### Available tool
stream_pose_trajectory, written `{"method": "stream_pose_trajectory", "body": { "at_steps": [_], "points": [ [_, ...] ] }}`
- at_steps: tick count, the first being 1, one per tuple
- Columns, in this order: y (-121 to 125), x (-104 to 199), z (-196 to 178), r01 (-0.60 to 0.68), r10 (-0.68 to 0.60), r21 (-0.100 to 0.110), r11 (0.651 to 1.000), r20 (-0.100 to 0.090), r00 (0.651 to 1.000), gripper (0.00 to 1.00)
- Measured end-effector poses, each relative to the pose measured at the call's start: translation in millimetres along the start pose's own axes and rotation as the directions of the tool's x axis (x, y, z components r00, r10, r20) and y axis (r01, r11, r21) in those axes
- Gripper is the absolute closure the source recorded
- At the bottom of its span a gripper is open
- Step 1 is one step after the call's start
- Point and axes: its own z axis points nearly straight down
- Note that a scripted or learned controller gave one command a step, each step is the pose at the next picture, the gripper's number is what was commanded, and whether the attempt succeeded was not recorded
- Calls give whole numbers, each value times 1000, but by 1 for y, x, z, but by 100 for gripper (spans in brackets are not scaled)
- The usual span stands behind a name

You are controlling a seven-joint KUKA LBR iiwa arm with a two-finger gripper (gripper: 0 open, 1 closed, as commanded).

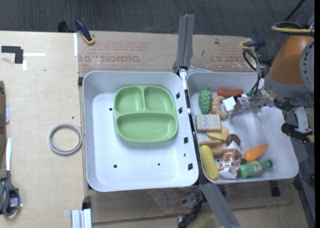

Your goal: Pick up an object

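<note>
While the gripper (239, 106) hangs low in the right bin (280, 172), the toy food lies just to its left and below it. I cannot tell how the gripper is set. A small white block (229, 103) sits right by its tip, next to the orange carrot (230, 92). The green plate (146, 113) is well apart in the left bin (100, 172).

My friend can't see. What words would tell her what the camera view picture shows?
A grey and orange robot arm reaches from the right, its gripper over the right bin, which holds toy food: corn, a carrot, a green bottle and more. The left bin holds a green divided plate.
</note>
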Motion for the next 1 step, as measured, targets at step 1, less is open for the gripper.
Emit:
{"method": "stream_pose_trajectory", "body": {
  "at_steps": [1],
  "points": [
    [34,38,1,6,-6,8,1000,-2,1000,0]
  ]
}}
